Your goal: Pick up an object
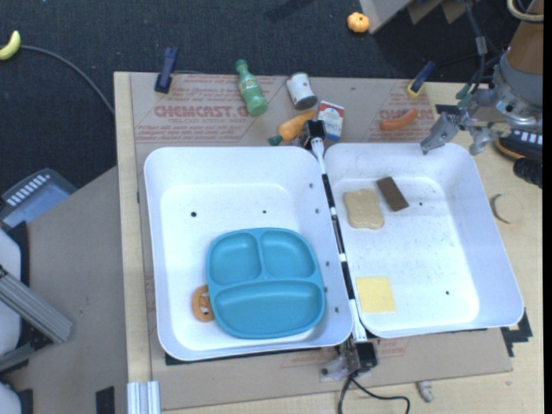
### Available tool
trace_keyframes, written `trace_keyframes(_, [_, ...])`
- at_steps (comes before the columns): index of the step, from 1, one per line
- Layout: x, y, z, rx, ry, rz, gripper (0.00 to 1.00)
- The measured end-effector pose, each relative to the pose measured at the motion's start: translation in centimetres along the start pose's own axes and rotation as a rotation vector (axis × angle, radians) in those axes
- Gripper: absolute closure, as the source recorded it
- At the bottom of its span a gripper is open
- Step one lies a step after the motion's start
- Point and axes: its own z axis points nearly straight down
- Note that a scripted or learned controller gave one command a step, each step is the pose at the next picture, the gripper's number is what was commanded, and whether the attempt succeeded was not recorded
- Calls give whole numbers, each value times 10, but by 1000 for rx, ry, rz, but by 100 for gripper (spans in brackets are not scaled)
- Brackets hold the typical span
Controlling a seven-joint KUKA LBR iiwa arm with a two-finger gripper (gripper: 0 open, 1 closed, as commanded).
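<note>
I am watching from far away, and the job is hardly getting going; the gripper is hanging over the top edge of the right bin, up near its far corner; its two fingers are standing apart, and nothing is sitting between them, so nothing is being held

The things I could be picking are lying lower down in that right bin; a tan slice of bread is lying near the middle wall, a small dark brown block is touching it on its upper right side, and a yellow square of cheese is lying well apart from them, near the front

In the left bin a blue plate with three sections is sitting flat; a little brown thing is peeking out beside its left edge, and I cannot tell what it is

So I am thinking almost all of the work is waiting; the arm is needing to come over one thing, go down, close on it and lift; the flat pieces are looking hard to pinch
</note>
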Motion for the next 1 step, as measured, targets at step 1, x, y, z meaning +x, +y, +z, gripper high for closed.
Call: trace_keyframes(1, [27,14,145,0,0,-1,0])
